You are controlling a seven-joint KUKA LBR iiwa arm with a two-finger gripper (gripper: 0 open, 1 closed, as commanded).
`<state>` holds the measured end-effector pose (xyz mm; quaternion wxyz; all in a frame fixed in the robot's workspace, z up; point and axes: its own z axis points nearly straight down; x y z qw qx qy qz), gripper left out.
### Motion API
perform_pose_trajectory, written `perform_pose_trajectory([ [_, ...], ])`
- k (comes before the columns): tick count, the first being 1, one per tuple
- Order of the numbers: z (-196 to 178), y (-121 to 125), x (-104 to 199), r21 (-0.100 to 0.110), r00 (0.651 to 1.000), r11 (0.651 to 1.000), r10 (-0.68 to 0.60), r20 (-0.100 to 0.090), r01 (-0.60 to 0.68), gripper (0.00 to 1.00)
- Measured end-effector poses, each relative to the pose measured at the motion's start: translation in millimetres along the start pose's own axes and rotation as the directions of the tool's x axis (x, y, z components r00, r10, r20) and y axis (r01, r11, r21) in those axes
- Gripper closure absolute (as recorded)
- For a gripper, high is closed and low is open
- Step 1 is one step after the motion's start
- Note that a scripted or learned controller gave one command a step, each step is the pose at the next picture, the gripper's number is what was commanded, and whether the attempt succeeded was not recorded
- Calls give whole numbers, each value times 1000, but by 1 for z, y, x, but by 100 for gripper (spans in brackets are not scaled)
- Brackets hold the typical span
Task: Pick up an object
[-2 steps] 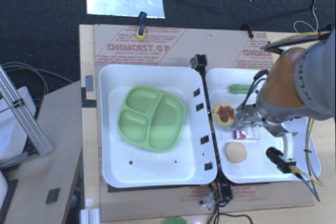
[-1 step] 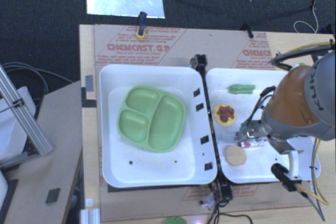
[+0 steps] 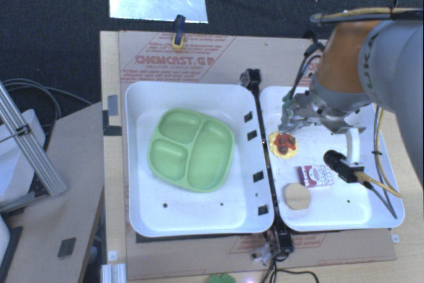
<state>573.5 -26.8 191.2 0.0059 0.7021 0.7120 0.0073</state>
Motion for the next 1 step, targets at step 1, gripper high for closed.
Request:
perform_pose_trajectory([
  [1,7,-7,68,17,1000,1000,3,-1,-3,100],
])
